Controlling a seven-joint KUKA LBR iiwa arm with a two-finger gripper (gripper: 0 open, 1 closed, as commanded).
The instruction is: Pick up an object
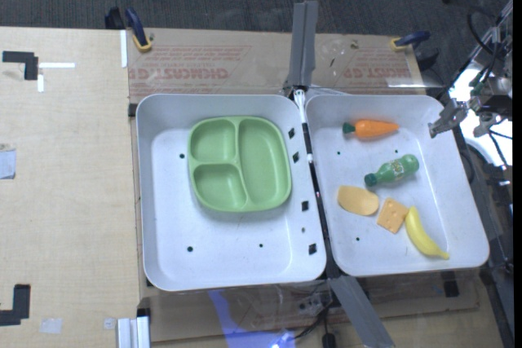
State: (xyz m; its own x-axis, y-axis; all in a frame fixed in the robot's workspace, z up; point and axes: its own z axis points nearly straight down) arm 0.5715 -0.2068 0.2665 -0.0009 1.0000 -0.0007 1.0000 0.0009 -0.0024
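The right bin [457,200] holds several toy foods. An orange carrot [372,128] lies near its far wall. A green bottle [393,169] lies tilted at the middle. In front of it are a yellow rounded piece [358,200], an orange cheese wedge [392,216] and a yellow banana [425,234]. The left bin [163,240] holds a green divided plate [240,164]. A grey part of my gripper [447,120] pokes in over the right bin's far right rim, above and right of the carrot and apart from every object.
A grey divider bar [303,45] stands behind the seam between the bins. Cables and bright equipment [489,94] crowd the right edge. Cardboard [212,65] lies behind the bins, and a wooden bench top [65,175] extends left.
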